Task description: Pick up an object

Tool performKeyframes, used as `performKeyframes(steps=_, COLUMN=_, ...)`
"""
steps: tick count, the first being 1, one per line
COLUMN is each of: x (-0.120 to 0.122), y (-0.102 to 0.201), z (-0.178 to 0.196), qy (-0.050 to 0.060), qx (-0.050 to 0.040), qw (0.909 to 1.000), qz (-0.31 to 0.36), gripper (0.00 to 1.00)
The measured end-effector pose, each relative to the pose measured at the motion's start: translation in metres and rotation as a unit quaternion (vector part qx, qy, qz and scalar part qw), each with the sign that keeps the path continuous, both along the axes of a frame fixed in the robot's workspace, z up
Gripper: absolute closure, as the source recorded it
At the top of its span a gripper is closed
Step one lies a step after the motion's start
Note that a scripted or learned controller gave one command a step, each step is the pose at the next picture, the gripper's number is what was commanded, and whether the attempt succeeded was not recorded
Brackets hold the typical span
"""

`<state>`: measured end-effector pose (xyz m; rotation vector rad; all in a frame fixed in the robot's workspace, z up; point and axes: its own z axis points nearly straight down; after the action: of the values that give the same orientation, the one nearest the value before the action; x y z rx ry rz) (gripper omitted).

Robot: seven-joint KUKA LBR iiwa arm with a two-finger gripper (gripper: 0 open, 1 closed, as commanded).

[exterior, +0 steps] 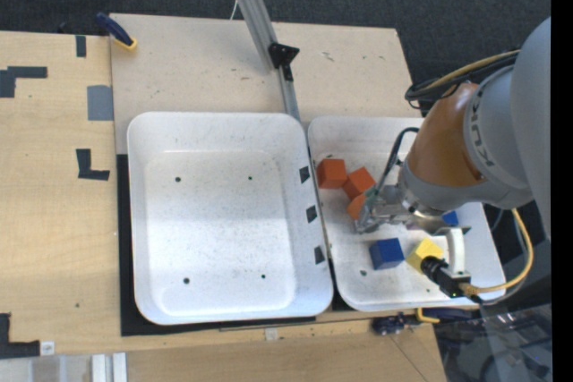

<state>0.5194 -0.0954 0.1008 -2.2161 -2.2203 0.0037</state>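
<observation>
The right bin (358, 134) holds several small blocks. An orange cube (332, 173) lies near its left side, with a second orange block (361, 182) just right of it and a third orange piece (356, 207) below. A blue cube (387, 253) sits toward the front, and a yellow block (427, 250) lies to its right. Another blue piece (449, 218) peeks out from under the arm. My gripper (374, 216) is low in the bin, right beside the lower orange piece. The wrist hides its fingertips.
The left bin (143, 192) stands beside the right one, sharing a rim with black clips. A slanted metal rail (255, 9) runs down to the bins' back edge. A blue and yellow tool (116, 29) lies on the bench at far left.
</observation>
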Motion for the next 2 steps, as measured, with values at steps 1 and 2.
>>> performKeyframes(steps=1, x=-0.005, y=0.007, z=0.058, qy=-0.004, qx=-0.0008, qw=1.0000, qz=0.000, gripper=1.00)
performKeyframes(steps=2, x=-0.007, y=0.017, z=0.112, qy=-0.005, qx=-0.0009, qw=1.0000, qz=0.000, gripper=1.00)
